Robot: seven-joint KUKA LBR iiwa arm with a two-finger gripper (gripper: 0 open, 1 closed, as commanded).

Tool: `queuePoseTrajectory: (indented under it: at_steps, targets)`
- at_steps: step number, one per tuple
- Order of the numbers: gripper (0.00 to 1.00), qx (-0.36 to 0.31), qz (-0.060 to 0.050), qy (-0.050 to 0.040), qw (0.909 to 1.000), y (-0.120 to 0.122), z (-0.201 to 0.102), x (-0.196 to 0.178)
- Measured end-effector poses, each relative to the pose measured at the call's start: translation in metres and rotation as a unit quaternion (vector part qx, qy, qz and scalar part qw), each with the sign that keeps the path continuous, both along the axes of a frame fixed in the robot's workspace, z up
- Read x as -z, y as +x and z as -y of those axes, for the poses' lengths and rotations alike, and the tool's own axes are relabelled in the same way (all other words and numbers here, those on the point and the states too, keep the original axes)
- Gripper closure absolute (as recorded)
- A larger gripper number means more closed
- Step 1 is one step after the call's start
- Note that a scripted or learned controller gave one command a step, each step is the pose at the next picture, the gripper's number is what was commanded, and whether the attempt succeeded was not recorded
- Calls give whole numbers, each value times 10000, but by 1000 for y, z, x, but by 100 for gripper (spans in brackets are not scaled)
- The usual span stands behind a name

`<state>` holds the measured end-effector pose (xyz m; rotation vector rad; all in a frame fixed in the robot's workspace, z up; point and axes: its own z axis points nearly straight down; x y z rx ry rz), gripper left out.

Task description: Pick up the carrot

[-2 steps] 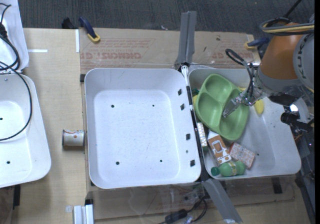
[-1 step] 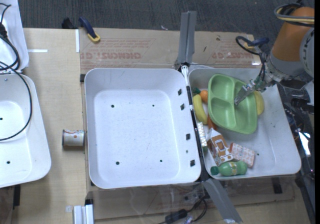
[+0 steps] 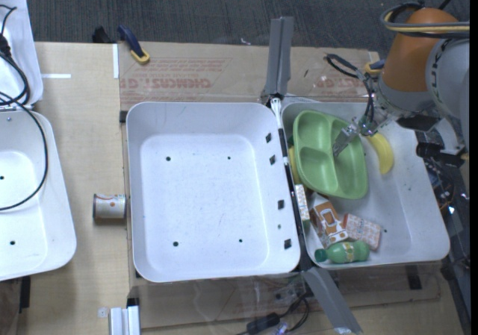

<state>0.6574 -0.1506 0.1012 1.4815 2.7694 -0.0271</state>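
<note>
Over the right bin (image 3: 418,248), the end effector (image 3: 348,139) hung above the green tray (image 3: 328,169); its finger state could not be told. No carrot was identifiable; a banana (image 3: 382,153) lay just right.

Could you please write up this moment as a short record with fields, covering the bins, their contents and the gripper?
left bin: white, shallow, left of the divider
right bin: holds all the items listed below
green tray: tilted against the right bin's left wall
banana: beside the tray's right edge
cartons: lying below the tray
green bottle: on its side near the bin's front edge
carrot: cannot make one out
gripper: over the tray's right rim, nothing seen between its fingers
</note>
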Motion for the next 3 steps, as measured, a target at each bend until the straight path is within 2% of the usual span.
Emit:
queuePoseTrajectory:
  at_steps: [1, 2, 3]
  targets:
    - [0, -1183, 153, -58, 9928, -18, -32, -6]
    - [0, -2765, 99, -38, 9610, -9, -38, -3]
    - [0, -4445, 106, -48, 8957, -19, -45, -5]
